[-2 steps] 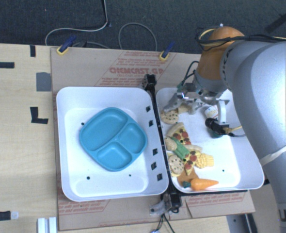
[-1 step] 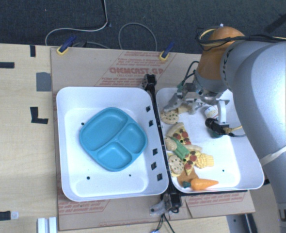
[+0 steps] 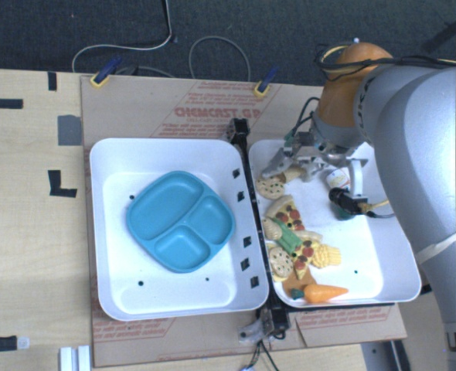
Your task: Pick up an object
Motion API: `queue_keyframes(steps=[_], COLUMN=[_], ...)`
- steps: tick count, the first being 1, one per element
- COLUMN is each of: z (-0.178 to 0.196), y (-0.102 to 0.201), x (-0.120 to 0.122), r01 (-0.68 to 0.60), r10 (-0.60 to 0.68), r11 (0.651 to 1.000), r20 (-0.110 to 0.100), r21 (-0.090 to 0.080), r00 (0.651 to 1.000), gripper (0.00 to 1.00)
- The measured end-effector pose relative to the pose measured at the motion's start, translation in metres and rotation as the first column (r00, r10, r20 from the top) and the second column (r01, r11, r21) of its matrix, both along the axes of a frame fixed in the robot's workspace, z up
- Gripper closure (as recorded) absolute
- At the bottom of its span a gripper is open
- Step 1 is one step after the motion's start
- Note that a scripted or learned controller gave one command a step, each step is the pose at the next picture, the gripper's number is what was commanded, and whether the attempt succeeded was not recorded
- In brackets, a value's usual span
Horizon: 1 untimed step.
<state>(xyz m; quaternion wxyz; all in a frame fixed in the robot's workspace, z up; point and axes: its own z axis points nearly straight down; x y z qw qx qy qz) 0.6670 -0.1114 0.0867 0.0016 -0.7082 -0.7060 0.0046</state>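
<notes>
- Two shallow white bins are set side by side on a sheet of cardboard (image 3: 212, 103) laid over the bench.
- The left bin (image 3: 108, 207) is occupied by a blue divided plate (image 3: 180, 219), which lies flat near the bin's middle, apart from every wall.
- The right bin (image 3: 390, 261) holds a cluster of toy foods, gathered along its left wall and running from the far left corner to the near edge.
- A round cookie (image 3: 271, 186) is found at the far end of the cluster, close to the left wall.
- A pizza slice (image 3: 287, 214) lies just nearer than the cookie, with a green piece (image 3: 290, 241) beside it.
- A corn cob (image 3: 323, 256) is seen near the bin's middle, on the right side of the cluster.
- A carrot (image 3: 325, 292) rests along the near edge, beside a second cookie (image 3: 280, 263) at the left wall.
- The grey arm (image 3: 413, 137) is reached in over the right bin's far right corner, its orange band (image 3: 340, 99) above the wrist.
- The gripper (image 3: 284, 163) is lowered at the far left corner, just above the first cookie; it cannot be told whether it is released or clenched, and nothing is seen grasped.
</notes>
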Motion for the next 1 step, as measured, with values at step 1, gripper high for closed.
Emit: queue_keyframes(steps=[1], z=[0.001], y=[0.0061], x=[0.0002], r01=[0.003], r10=[-0.003], r11=[1.0], r20=[0.004], r21=[-0.009], r00=[1.0], gripper=[0.0])
